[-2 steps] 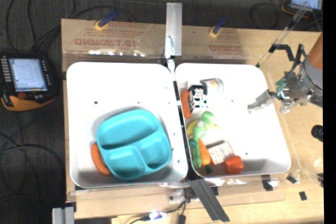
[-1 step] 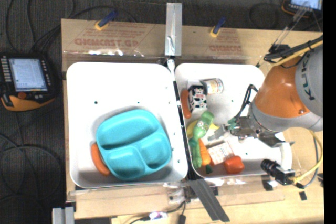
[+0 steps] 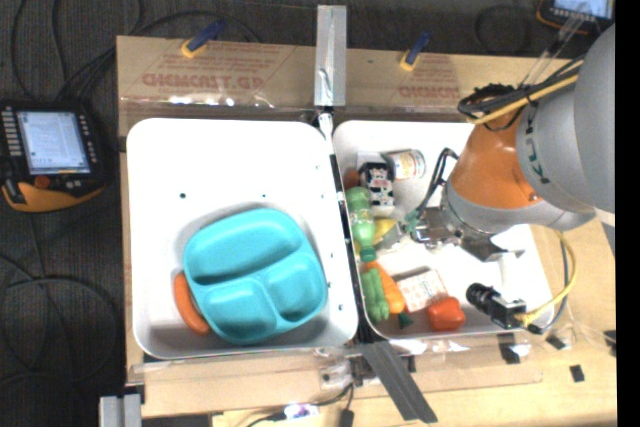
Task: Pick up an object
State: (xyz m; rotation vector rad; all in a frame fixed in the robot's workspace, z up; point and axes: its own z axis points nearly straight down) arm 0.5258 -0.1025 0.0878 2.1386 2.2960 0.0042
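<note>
My gripper [image 3: 418,227] hangs low in the right bin [image 3: 530,260], under the orange wrist band, just right of a pile of small items. Beside it lie a yellow-green fruit toy [image 3: 366,232] and a green piece [image 3: 357,202]. A small black-and-white figure [image 3: 377,181] and a tin can [image 3: 405,163] sit farther back. Nearer the front are a green vegetable toy [image 3: 375,295], a white card with an orange edge [image 3: 415,289] and a red toy [image 3: 446,314]. The wrist hides the fingertips.
The left bin [image 3: 160,165] holds a turquoise divided plate [image 3: 255,273] with an orange item [image 3: 186,303] tucked under its left edge. A pendant [image 3: 48,155] lies left of the bench. Two clamps hold the cardboard at the back.
</note>
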